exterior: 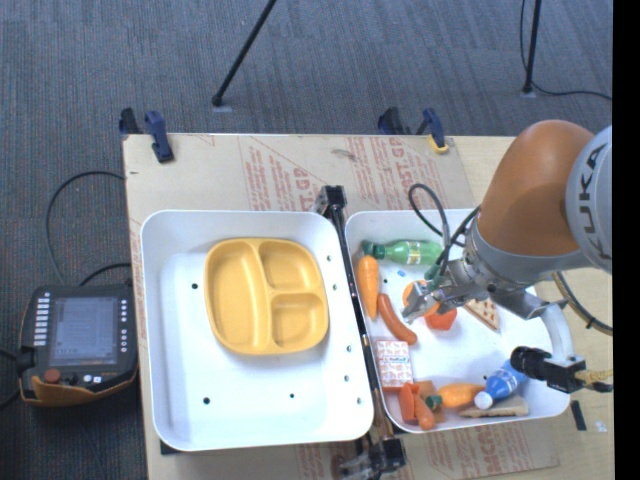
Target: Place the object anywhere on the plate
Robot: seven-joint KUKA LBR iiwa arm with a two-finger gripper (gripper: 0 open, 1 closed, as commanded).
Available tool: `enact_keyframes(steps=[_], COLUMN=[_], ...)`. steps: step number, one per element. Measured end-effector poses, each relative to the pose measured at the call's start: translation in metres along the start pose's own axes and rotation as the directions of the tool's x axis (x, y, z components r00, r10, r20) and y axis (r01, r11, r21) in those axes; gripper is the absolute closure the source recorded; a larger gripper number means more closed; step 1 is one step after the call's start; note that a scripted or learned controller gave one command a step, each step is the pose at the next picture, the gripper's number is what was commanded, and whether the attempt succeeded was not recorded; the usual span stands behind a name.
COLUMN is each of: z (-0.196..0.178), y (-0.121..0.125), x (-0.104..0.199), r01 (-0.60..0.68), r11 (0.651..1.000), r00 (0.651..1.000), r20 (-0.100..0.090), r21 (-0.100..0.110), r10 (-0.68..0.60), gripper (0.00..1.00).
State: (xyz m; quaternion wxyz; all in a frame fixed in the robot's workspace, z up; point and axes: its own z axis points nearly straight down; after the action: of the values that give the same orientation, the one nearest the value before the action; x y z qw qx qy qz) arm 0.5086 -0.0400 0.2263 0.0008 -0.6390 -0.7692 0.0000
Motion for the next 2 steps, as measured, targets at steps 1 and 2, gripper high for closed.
enact_keyframes(steps=[1, 2], z=[0.0315, 0.0314], y=[0.0303, 0.0303], x=[0.0436, 0.0433], r01=[0.213, 0.212], r11=[0.977, 0.977], r00=[0.977, 0.977], r20=[0.0, 0.0], r21=[0.002, 0.001], r10=[-0.213, -0.212], gripper=[1.0, 0.0])
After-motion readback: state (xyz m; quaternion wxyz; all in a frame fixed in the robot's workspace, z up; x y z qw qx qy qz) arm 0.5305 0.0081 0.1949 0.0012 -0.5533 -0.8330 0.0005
